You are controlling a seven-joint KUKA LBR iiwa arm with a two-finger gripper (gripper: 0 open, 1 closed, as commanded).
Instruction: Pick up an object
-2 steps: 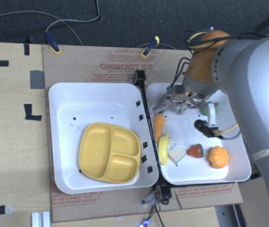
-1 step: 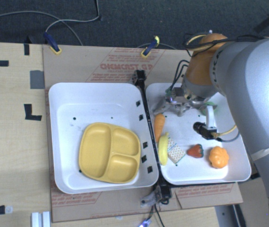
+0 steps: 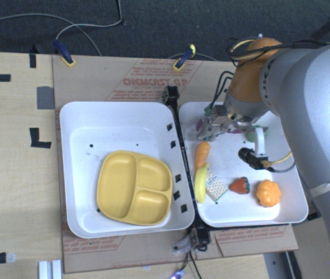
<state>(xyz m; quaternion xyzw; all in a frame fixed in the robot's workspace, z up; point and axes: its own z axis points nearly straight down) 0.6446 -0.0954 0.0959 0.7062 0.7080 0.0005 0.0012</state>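
The right bin (image 3: 296, 214) holds an orange carrot (image 3: 202, 154) by its left wall, a yellow banana (image 3: 200, 184) just below it, a small white patterned block (image 3: 215, 187), a red strawberry-like piece (image 3: 240, 185) and an orange pumpkin-like fruit (image 3: 268, 193). My gripper (image 3: 212, 127) hangs over the upper left part of this bin, just above and right of the carrot's top end. The wrist hides the fingers. A bit of green and purple shows next to the gripper.
The left bin (image 3: 78, 118) holds a yellow divided plate (image 3: 135, 187). A black divider with clips (image 3: 179, 150) runs between the bins. The grey arm (image 3: 313, 103) covers the right bin's upper right. Cables cross the dark floor behind the bench.
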